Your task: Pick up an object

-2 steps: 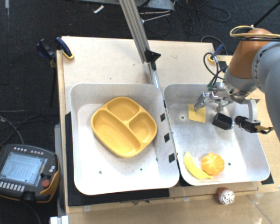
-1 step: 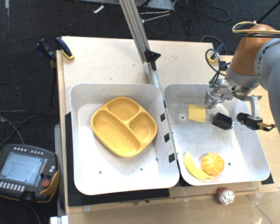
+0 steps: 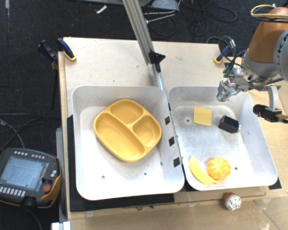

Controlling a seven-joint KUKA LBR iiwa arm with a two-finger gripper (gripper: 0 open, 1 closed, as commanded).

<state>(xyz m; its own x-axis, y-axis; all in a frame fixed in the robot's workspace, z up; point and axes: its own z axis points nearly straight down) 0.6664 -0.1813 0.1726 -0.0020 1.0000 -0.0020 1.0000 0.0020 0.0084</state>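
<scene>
Gripper (image 3: pixel 224 93) poised over the far edge of the right bin (image 3: pixel 259 143).

We cannot tell how the gripper is set. Below it in that bin we see a yellow block (image 3: pixel 202 116) beside a small black object (image 3: pixel 228 124), with a banana (image 3: pixel 198 171) touching an orange fruit (image 3: pixel 218 167) nearer us. The left bin (image 3: pixel 86 143) holds a yellow divided plate (image 3: pixel 127 129).

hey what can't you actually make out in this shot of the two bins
- Gripper, camera view: small and blurred over the right bin; open or shut, cannot tell.
- Arm: cut off by the right edge.
- Banana: one end hidden behind the orange.
- Black object: too small to identify.
- Small ball below the bins: markings too small to read.
</scene>
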